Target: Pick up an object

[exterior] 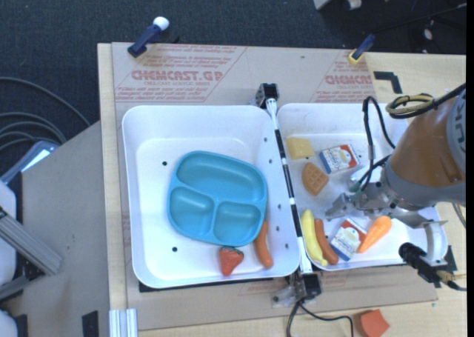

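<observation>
My gripper point(354, 199) hangs low in the right bin point(333, 115), at the end of the grey and orange arm reaching in from the right. Just below it lie a small white carton point(346, 239) and an orange carrot point(375, 231), which rests against the arm's wrist. To the left of the gripper is a brown waffle point(314, 178). Behind it lie a second white carton point(338, 158) and a yellow cheese slice point(300, 148). A banana point(309, 236) and a sausage point(325, 241) lie at the bin's front left.
The left bin point(148, 135) holds a blue divided plate point(217, 197), with a strawberry point(230, 259) and a sausage point(263, 246) in front of it. A black divider clamp point(277, 152) runs between the bins. Cables trail over the right bin's far side.
</observation>
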### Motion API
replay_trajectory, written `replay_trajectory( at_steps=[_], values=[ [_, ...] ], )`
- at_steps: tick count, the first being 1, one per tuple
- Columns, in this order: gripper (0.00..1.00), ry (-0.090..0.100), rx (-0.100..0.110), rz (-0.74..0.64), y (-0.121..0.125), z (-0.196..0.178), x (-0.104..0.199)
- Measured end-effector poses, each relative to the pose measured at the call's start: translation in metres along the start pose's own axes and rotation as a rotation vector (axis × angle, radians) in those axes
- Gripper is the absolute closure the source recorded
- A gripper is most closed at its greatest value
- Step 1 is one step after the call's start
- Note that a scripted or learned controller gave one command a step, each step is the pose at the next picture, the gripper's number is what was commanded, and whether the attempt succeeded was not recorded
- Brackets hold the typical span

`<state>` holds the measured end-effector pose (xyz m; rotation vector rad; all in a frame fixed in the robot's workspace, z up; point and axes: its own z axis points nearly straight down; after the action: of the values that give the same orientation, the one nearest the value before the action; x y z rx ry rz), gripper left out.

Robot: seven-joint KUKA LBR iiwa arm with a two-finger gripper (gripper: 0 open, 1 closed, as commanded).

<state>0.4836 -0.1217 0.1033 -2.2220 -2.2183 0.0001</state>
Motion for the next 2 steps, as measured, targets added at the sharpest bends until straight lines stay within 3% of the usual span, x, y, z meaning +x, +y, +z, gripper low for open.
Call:
replay_trajectory(
  at_steps=[1, 2],
  values=[
    [1.0, 0.0, -0.002, 0.0, 0.0003, -0.01, 0.0002],
    [0.0, 0.0, -0.001, 0.0, 0.0001, -0.0095, 0.0002]
  ],
)
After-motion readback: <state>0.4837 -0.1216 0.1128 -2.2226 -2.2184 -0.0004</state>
